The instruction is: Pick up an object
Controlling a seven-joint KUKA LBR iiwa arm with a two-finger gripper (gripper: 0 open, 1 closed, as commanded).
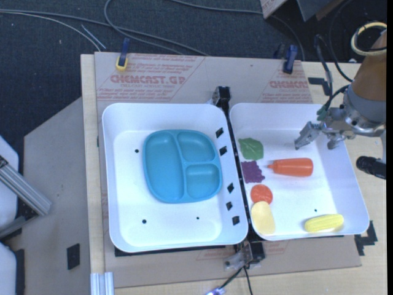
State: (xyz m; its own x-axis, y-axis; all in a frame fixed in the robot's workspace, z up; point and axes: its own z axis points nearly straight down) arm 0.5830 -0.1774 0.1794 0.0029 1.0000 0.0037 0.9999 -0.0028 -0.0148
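Observation:
In the right bin [347,183] lie an orange carrot [293,166], a green leafy piece [250,147], a purple piece [252,171], a red tomato [262,193], a pale yellow piece [263,217] and a yellow corn cob [324,223]. My gripper [319,136] hangs over the bin's upper right part, just above and to the right of the carrot. Its fingers are spread, one finger [304,136] reaching left, and nothing sits between them.
The left bin [123,165] holds a blue divided plate [182,165]. A black divider [228,158] with clips runs between the bins. Clamps [123,60] hold the cardboard base at the back. Cables trail behind the bench.

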